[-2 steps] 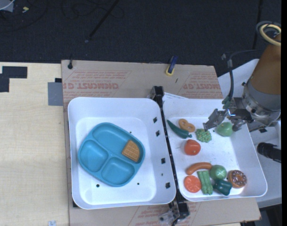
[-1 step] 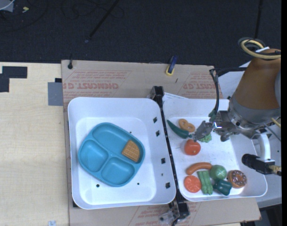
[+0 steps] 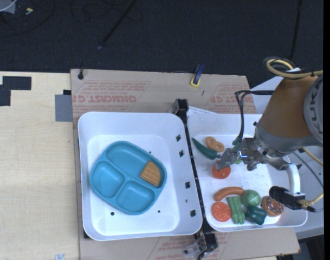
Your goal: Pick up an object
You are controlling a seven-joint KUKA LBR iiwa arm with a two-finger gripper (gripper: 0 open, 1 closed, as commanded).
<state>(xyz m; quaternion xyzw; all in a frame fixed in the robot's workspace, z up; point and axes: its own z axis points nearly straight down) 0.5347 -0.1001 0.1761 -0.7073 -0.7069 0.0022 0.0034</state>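
Bench w/ 2 white bins; gripper [image 3: 228,160] hovers in right bin [image 3: 238,124], just over red tomato piece [image 3: 221,171]. Can't tell finger spread. Best approach: descend straight, center on tomato, avoid green pepper [image 3: 204,148].

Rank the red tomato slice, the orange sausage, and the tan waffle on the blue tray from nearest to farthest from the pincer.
1. Red tomato slice, right bin, just below the pincer.
2. Orange sausage, right bin, lower down.
3. Tan waffle, on the blue tray, left bin.
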